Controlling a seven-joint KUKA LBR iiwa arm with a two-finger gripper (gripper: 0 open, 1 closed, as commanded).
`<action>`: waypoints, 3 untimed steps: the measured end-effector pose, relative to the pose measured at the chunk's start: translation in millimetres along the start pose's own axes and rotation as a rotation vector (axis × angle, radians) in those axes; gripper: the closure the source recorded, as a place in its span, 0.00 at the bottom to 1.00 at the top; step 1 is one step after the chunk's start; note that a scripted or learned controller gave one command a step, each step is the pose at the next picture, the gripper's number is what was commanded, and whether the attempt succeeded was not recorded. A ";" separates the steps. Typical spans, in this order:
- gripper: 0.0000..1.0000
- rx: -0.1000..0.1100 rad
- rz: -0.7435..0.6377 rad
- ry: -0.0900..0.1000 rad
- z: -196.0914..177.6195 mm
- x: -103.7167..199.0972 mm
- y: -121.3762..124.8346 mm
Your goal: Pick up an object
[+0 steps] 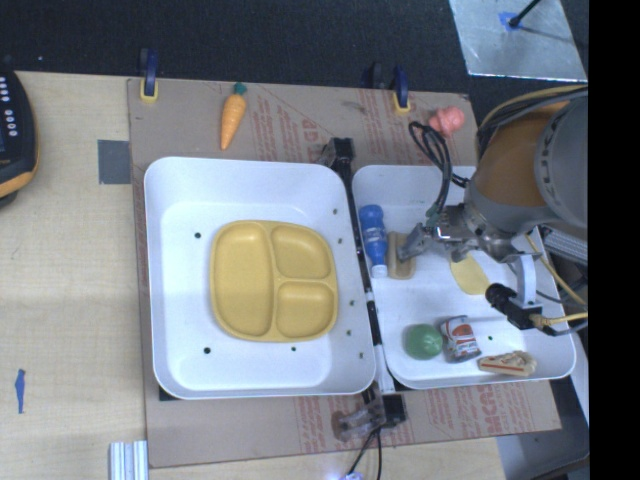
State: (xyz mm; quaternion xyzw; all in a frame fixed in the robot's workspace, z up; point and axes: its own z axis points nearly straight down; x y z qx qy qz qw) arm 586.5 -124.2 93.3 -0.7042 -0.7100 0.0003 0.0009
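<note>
The right bin [405,180] holds a blue bottle [373,236] lying along its left wall, a green ball [423,341], a small red and white can [460,338], a tan wedge [507,364] and a pale yellow piece [467,274] partly under the arm. My gripper [411,247] is low in this bin, just right of the bottle, directly over a small tan object [403,267]. Nothing is visibly lifted. The arm's grey and orange wrist [520,168] covers the bin's right side.
A yellow divided plate [273,279] lies in the left bin [160,268]. A toy carrot [232,118] and a pink object [449,119] lie on the board behind the bins. Cables [435,153] trail over the right bin's back edge. A dark device [12,133] sits far left.
</note>
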 end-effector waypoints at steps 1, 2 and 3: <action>0.00 -0.004 0.002 -0.003 -0.3 26.8 9.9; 1.00 -0.006 0.003 -0.001 -12.3 25.9 10.8; 1.00 -0.002 0.000 0.002 -103.3 83.3 -45.9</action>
